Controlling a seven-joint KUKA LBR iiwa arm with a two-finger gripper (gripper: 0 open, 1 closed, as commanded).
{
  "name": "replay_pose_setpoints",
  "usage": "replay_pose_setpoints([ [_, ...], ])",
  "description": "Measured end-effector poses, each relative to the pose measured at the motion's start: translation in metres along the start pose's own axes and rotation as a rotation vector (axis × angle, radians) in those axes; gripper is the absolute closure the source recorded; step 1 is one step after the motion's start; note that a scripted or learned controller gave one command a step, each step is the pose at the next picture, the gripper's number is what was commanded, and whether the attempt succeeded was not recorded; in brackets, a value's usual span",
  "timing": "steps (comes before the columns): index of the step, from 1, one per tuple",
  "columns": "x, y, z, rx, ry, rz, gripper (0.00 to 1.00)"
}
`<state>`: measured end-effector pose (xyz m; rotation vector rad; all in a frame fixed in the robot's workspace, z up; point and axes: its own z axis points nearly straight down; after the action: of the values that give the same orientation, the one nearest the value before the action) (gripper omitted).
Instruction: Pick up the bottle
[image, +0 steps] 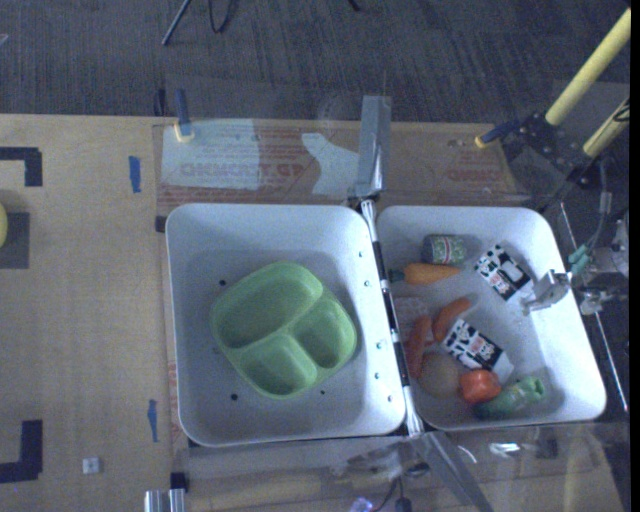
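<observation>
The green bottle (513, 396) lies in the right bin's (560, 245) near right corner, long axis roughly crosswise; the gripper (548, 292) sits toward the bin's right edge, its spread unclear.

- One fixed camera looks down at a slant from above the tan wooden bench (80, 330).
- It stands far enough back to take in both shallow white plastic bins (190, 240), side by side.
</observation>
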<state>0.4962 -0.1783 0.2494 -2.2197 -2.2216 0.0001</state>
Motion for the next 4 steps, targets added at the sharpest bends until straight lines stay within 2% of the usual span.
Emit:
replay_pose_setpoints([
  [1, -0.015, 0.028, -0.057, -0.004, -0.002, -0.017, 0.00],
  [2, -0.016, 0.059, 0.022, -0.002, -0.001, -0.153, 0.00],
  [3, -0.040, 0.071, 0.005, -0.006, -0.005, -0.421, 0.00],
  [4, -0.041, 0.072, -0.007, -0.012, -0.008, -0.420, 1.00],
])
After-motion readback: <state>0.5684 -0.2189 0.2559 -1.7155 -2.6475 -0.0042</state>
